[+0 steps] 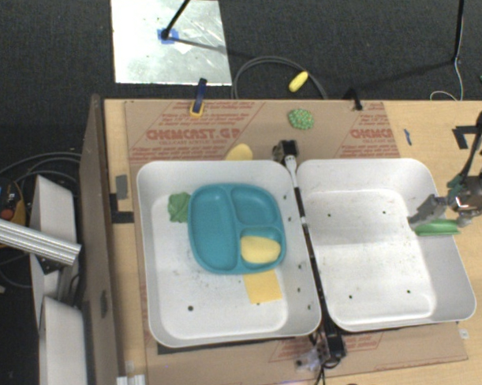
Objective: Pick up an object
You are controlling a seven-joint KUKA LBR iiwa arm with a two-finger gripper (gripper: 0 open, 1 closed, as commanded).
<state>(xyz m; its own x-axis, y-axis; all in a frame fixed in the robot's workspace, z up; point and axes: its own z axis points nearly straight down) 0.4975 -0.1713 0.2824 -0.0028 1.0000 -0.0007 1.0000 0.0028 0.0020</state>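
Note:
In the left bin (162,309) lies a blue divided plate (218,228) with a yellow lemon-like piece (260,248) in its lower right compartment. A green leafy piece (178,206) rests against the plate's left edge, and a flat yellow square (264,287) lies just below the plate. At the right rim of the right bin (371,302), a long green piece (436,227) lies directly beneath my gripper (433,212). The gripper hangs low over the bin wall. Whether it touches the green piece I cannot tell.
Behind the bins, on the cardboard, sit a yellow piece (240,153), a green round piece (301,118) and a blue and yellow clamp (198,102). A black divider (299,217) runs between the bins. Cables and a shiny sheet (170,40) lie on the floor beyond.

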